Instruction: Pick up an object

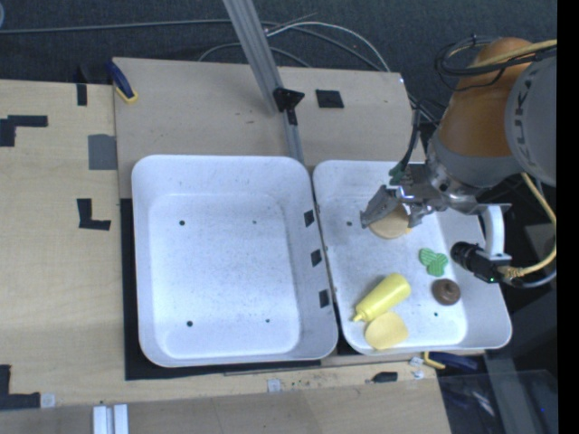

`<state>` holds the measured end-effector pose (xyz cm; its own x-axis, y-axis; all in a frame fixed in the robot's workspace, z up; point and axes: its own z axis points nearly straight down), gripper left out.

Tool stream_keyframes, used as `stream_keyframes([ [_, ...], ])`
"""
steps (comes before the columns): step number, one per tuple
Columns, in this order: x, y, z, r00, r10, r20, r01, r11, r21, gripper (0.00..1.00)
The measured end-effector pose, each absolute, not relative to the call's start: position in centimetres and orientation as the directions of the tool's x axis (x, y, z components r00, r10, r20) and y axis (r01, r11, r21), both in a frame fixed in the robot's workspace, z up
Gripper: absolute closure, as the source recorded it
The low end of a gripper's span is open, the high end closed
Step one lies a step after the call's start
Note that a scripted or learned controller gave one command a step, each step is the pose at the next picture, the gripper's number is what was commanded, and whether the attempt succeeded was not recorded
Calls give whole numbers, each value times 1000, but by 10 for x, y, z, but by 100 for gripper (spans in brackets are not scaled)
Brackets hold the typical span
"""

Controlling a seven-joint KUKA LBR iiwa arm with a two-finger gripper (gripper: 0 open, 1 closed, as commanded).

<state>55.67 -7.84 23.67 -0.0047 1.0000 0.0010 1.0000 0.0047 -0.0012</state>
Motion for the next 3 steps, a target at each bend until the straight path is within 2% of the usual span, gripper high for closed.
stream_keyframes([
  [1, 558, -23, 226, -4, 1000, 1, 1000, 4, -1, 100],
  [3, 564, 82, 236, -5, 1000, 1, 1000, 5, -1, 100],
])
